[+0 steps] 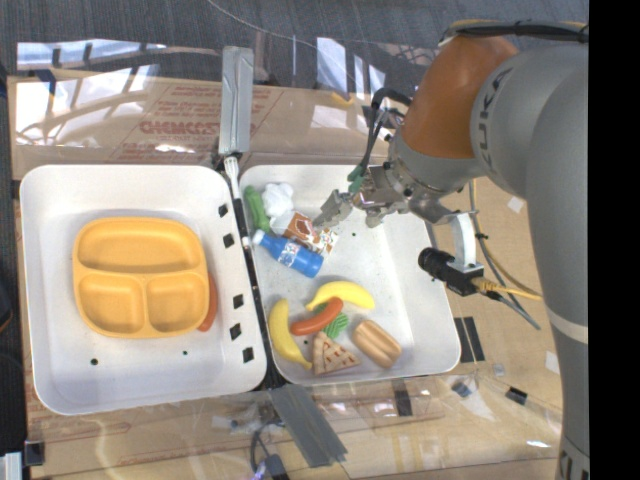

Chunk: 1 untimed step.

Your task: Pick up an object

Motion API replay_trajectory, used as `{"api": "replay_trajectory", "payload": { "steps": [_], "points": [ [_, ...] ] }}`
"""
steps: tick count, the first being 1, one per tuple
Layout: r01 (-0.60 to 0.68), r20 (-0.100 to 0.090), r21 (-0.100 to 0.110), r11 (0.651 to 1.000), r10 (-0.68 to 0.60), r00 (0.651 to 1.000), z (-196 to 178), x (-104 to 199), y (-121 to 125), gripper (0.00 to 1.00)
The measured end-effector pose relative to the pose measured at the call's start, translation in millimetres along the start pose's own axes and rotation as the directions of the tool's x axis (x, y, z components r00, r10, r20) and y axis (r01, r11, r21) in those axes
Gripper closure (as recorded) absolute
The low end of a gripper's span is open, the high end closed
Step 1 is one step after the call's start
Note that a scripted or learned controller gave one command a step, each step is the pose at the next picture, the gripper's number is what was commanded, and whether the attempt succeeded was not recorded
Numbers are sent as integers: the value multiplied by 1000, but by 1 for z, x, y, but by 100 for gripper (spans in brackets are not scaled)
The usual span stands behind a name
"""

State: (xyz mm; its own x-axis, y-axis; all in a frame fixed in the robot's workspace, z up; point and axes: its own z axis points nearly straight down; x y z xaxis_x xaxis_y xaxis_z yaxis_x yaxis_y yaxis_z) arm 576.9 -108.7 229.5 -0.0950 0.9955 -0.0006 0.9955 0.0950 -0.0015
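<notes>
My gripper (352,213) hovers over the upper middle of the right bin (425,308), fingers spread open with nothing between them. Its left finger (330,208) hangs just above and right of a small brown-and-orange carton (308,234). A blue bottle (289,253) lies beside the carton. A green item (257,208) and a white item (279,199) sit in the bin's top left corner. Lower down lie a yellow banana (344,293), a red sausage (314,318), a second banana (282,334), a pizza slice (333,354) and a bread roll (375,341).
The left bin (60,368) holds a yellow divided plate (140,273) with a reddish piece (210,306) along its right edge. A grey divider bar (236,98) runs between the bins. The arm's body and a black cable fitting (450,271) overhang the right bin's right side.
</notes>
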Motion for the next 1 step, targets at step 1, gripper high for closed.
{"api": "replay_trajectory", "payload": {
  "steps": [1],
  "points": [
    [203, 10, -23, 979, -203, 979, 114, 3, 2, 0]
  ]
}}
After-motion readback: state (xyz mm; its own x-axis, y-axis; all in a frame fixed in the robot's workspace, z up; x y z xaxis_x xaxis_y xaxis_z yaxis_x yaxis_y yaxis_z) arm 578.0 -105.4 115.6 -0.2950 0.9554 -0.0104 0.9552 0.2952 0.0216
